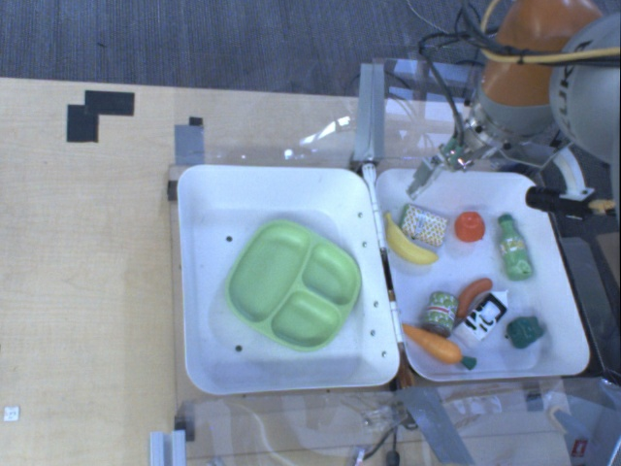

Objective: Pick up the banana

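Banana (408, 245), yellow and curved, lies in the upper left part of the right-hand shallow white bin (563, 299), close to the wall that divides the two bins. A small patterned box (424, 225) with a green-dotted face rests just beside it, touching or overlapping its upper edge. My two-finger gripper (424, 177) hangs above and slightly right of the banana, over the top rim of that bin; I cannot tell how wide it stands, and I see nothing held in it. My grey arm with its orange band (534, 27) reaches in from the upper right of the frame.

Elsewhere in the right bin sit a small red cup-like object (470, 226), a green plastic bottle (513, 249), a green patterned can (441, 311), a reddish-brown sausage (473, 296), a black and white box (484, 316), a dark green pepper-like toy (525, 331) and an orange carrot (434, 344) at the lower edge.

The left-hand white bin (204, 260) holds a light green divided plate (294, 284) near its middle.
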`<state>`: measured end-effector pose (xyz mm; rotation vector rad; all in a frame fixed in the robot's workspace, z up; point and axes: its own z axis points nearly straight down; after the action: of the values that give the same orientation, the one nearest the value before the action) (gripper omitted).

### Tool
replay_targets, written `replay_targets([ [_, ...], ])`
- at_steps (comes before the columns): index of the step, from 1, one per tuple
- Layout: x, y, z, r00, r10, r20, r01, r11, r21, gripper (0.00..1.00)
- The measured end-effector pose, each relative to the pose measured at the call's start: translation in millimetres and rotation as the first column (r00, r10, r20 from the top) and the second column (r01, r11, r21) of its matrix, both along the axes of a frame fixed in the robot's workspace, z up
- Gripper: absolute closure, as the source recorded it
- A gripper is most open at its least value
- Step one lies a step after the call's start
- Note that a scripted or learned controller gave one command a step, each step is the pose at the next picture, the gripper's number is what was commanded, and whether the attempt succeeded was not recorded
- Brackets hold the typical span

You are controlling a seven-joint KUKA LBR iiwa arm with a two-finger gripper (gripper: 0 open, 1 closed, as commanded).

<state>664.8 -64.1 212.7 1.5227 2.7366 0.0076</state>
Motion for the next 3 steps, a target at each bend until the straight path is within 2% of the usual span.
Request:
replay_targets([
  [1,-29.2,-38.0,-96.0,0.992,0.129,0.000,-0.129,0.992,-0.002,0.00],
  [2,-20.3,64.6,-24.9,0.979,0.202,-0.001,-0.202,0.979,-0.001,0.00],
  [3,-92.2,127.2,-26.1,0.962,0.273,-0.004,-0.273,0.962,0.000,0.00],
])
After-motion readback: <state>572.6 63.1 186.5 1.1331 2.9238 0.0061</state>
